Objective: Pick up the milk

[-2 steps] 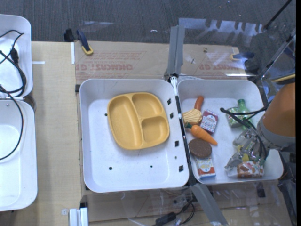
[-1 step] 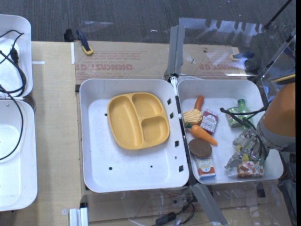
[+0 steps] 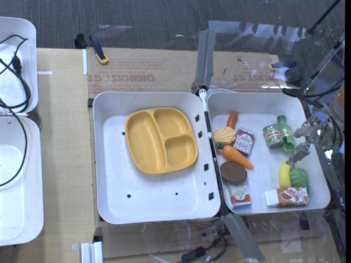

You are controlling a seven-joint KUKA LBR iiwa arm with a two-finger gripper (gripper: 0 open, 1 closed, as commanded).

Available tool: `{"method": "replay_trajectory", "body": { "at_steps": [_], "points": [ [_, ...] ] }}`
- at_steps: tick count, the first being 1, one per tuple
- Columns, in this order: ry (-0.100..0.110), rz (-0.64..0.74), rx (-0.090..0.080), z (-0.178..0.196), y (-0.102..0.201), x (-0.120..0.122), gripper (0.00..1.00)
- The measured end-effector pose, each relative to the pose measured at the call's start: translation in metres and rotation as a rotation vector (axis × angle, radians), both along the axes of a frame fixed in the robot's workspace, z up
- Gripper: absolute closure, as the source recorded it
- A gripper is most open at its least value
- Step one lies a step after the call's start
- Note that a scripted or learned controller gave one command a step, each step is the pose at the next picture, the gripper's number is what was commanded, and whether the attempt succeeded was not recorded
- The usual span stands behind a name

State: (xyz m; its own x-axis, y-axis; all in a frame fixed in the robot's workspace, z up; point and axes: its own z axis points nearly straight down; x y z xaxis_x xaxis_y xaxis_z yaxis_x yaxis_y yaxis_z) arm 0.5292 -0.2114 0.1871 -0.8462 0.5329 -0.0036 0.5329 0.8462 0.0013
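The milk (image 3: 287,196) is a white carton with an orange-red label, lying on its side in the front right corner of the right bin (image 3: 258,109). My gripper (image 3: 302,142) hangs over the right side of that bin, above and slightly behind the carton and apart from it. Its two grey fingers are spread, with nothing between them. A yellow banana (image 3: 283,174) and a green broccoli (image 3: 299,178) lie between the gripper and the milk.
The right bin also holds a green bottle (image 3: 284,131), a green can (image 3: 271,136), a red-white box (image 3: 243,141), a carrot (image 3: 237,156), a brown cookie (image 3: 233,172) and a small blue-based carton (image 3: 240,195). A yellow divided plate (image 3: 162,140) lies in the left bin (image 3: 109,196).
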Motion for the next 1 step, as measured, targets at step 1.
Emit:
{"method": "replay_trajectory", "body": {
  "at_steps": [1],
  "points": [
    [-0.001,0.28,-0.001,-0.0482,-0.0099,0.0379,0.0]
  ]
}}
